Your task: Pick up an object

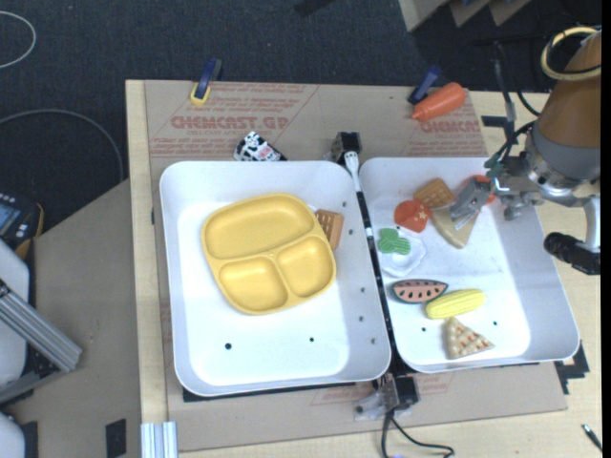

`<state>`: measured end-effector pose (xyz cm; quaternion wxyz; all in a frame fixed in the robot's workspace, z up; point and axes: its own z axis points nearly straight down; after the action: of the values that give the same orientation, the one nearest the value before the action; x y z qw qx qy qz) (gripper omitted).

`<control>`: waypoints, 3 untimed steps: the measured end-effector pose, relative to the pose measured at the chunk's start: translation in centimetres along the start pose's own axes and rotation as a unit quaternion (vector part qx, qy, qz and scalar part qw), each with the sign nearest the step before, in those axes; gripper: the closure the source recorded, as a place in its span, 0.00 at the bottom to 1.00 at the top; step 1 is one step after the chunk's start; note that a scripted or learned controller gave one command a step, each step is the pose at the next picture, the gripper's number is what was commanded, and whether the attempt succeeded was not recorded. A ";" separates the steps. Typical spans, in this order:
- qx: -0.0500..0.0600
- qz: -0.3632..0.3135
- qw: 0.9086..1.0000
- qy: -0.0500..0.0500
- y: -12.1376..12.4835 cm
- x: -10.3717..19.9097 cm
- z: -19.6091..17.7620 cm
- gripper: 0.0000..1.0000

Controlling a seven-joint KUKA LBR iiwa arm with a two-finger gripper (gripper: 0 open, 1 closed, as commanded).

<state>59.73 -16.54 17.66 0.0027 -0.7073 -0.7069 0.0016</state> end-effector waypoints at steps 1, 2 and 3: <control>0.001 0.000 1.000 0.001 0.1 0.5 6.3 0.00; 0.000 0.000 1.000 0.000 0.1 0.5 9.4 0.00; -0.003 0.000 1.000 -0.001 0.2 0.5 8.1 1.00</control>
<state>59.90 -16.03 9.57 -0.0002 -0.7072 -0.7070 -0.0002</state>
